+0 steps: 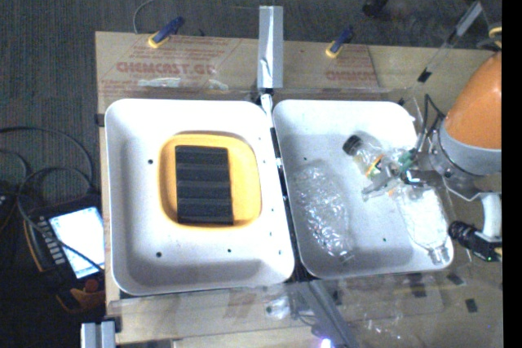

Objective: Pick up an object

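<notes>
Clear plastic bottle w/ dark cap (364, 156) lies in right bin (326, 120), upper-middle, cap end pointing up-left, body running toward the gripper (400, 172) at the bin's right side. Gripper tips sit right at the bottle's lower end, touching or nearly so; can't tell if anything is actually clamped or what the gap is, since clear plastic and metal blur together there. A 2nd clear bottle (424, 226) lies just below the gripper along the bin's right wall, pale cap toward bottom-right corner. Crumpled clear bottle (320, 210) lies in the same bin's left half, well apart from the gripper. Arm (477, 120) w/ orange band comes in from the right edge. Left bin (130, 126) holds a yellow tray w/ black ridged block (205, 184) at its centre.
</notes>
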Robot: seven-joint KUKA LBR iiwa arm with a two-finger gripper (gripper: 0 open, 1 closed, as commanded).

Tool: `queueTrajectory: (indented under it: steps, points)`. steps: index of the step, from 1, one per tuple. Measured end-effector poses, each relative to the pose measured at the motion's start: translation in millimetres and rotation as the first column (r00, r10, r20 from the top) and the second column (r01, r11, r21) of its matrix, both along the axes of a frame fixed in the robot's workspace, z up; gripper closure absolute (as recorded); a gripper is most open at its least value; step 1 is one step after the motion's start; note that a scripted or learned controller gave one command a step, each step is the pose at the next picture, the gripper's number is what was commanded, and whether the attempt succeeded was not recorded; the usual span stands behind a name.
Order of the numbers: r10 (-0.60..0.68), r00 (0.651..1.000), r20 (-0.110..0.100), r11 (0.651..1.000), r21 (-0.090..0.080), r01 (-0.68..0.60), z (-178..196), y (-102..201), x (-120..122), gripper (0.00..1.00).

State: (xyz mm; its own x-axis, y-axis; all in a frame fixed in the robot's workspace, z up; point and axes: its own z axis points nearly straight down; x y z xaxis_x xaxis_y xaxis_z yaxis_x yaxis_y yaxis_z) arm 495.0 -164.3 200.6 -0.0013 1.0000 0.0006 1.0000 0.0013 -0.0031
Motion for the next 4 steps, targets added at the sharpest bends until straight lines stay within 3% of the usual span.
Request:
queueTrajectory:
  steps: [1,2,3,4]
  points:
    - [0.064,0.998,0.003,0.998,0.001,-0.064,16,-33,55,0.0]
    - [0.102,0.995,0.007,0.995,0.002,-0.102,-88,-54,100,0.0]
    - [0.197,0.98,0.037,0.98,-0.026,-0.196,-96,-13,128,0.0]
    - [0.198,0.98,0.025,0.98,-0.006,-0.198,-93,-57,80,0.0]
